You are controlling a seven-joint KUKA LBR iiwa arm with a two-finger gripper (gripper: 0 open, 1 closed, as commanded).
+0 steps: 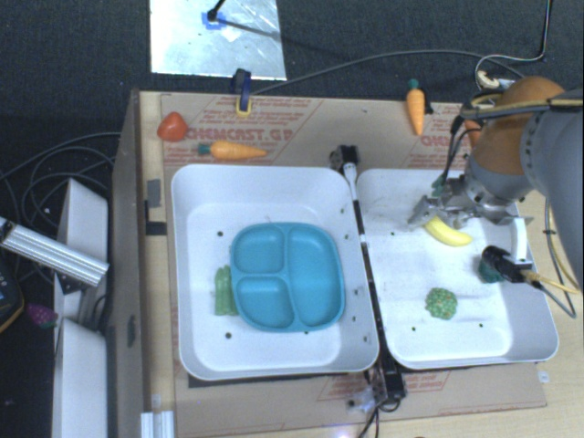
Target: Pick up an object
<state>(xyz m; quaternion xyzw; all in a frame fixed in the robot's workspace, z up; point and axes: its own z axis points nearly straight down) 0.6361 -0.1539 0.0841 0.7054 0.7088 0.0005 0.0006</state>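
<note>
A yellow banana (449, 233) lies in the right bin (401, 336), toward its back. My gripper (441, 210) is right over the banana's upper end, its metal fingers (422, 213) spread on either side and touching or nearly touching it. A green broccoli floret (442, 303) sits nearer the front of the same bin. In the left bin (196, 245) rests a blue divided plate (286, 276), with a green piece (223, 291) lying against its left edge.
On the cardboard behind the bins lie a tomato (172, 127), a carrot (235, 151) and a second carrot (415, 109). A black divider (359, 235) runs between the bins. A foil sheet (217, 24) lies farther back.
</note>
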